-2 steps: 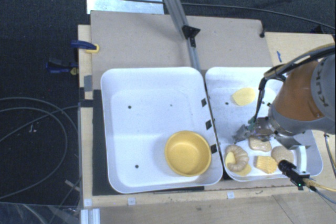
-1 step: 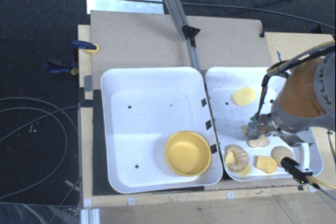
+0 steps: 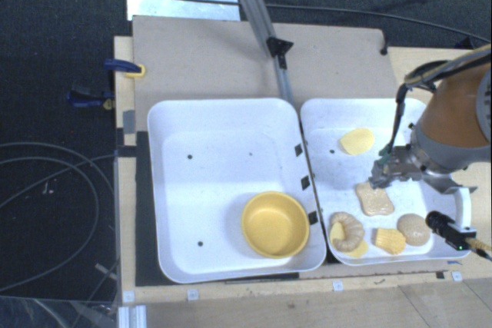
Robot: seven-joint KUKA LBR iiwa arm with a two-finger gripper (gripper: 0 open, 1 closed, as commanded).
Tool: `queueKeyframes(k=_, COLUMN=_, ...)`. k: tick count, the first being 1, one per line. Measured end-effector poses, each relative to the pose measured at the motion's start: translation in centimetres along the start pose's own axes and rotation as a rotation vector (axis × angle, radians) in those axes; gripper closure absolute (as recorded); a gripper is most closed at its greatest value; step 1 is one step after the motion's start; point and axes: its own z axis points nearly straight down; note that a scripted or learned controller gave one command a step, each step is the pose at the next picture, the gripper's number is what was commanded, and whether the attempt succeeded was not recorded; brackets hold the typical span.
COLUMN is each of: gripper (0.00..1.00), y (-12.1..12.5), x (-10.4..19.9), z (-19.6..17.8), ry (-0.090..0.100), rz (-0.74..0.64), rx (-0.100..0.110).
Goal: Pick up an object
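The arm reached in from the right over the right bin (image 3: 319, 119), and its hand (image 3: 382, 173) hung low above the bin's middle, just at the far edge of a tan toast-shaped piece (image 3: 374, 200). Whether the hand was open or closed could not be told from this slanted view, and nothing could be seen held in it.

The right bin carried the likely targets: a pale yellow chip-like piece (image 3: 357, 140) toward the far side, the toast-shaped piece in the middle, and along the near edge a curled croissant-like piece (image 3: 347, 231), a ridged yellow piece (image 3: 390, 240) and a round beige piece (image 3: 413, 230). The left bin (image 3: 177, 119) held a yellow bowl (image 3: 275, 223) near its near right corner.

The step in hand looked like the approach to a pick, with the toast-shaped piece the closest candidate. The next move would probably call for centring over that flat piece, descending to the bin floor, then closing and lifting; a thin, flat thing could easily slip free.
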Motion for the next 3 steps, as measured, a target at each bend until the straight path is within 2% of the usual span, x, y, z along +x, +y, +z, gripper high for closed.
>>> queueKeyframes(k=1, gripper=1.0, y=-0.1, x=-0.1, z=-4.4, ry=0.0, rz=0.0, rx=0.0)
queueKeyframes(k=2, gripper=1.0, y=0.0, x=-0.1, z=-6.2, ry=0.001, rz=0.0, rx=0.003)
queueKeyframes(k=3, gripper=1.0, y=-0.4, x=5.2, z=-5.3, ry=0.003, rz=-0.004, rx=0.006)
